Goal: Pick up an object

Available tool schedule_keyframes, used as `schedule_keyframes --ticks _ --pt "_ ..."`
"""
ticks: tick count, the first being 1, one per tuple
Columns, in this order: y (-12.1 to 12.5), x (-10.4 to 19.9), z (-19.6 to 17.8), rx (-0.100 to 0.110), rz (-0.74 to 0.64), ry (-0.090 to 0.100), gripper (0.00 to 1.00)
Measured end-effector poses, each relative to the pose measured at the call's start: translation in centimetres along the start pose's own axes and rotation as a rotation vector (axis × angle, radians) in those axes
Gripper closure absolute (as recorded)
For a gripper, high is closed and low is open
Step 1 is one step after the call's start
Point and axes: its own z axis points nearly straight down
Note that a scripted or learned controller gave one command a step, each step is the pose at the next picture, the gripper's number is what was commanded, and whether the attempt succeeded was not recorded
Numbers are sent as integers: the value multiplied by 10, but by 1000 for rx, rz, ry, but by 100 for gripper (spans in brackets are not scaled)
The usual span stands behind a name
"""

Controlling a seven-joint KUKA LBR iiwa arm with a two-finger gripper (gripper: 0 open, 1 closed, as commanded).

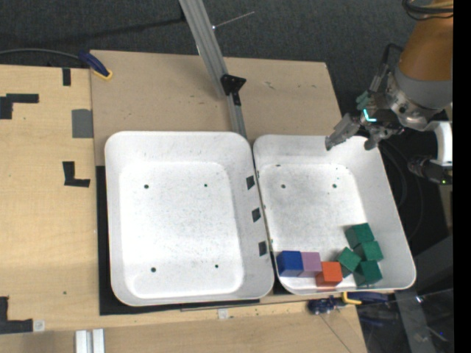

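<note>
- Lying on a wooden bench [184,87], two shallow white bins sit side by side: the left bin [118,197] and the right bin [383,190], with their inner rims touching.
- Under the left bin a black mat [103,241] shows at its 9 o'clock edge and at its 6 o'clock edge.
- Dark tape pieces [70,173] are stuck on the bench at 9 o'clock of the left bin, and a grey patch [82,122] lies at its 10 o'clock.
- A slanted metal bar [210,43] goes from the top of the view down to the place where the bins meet.
- The blocks are all near the 5 o'clock corner of the right bin: a blue block [290,262], a purple block [311,261] touching it, an orange block [330,272], and several green blocks [363,252] in a tight group.
- The arm [427,50] comes in at 2 o'clock of the view, with its orange band near the top corner.
- The gripper [353,132] hangs over the 1 o'clock rim of the right bin, well apart from the blocks.
- Its fingers stand spread apart, and nothing is between them.
</note>
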Motion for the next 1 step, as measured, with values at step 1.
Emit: schedule_keyframes --ticks 1 --pt "1 0 -2 -4 -2 -1 0"
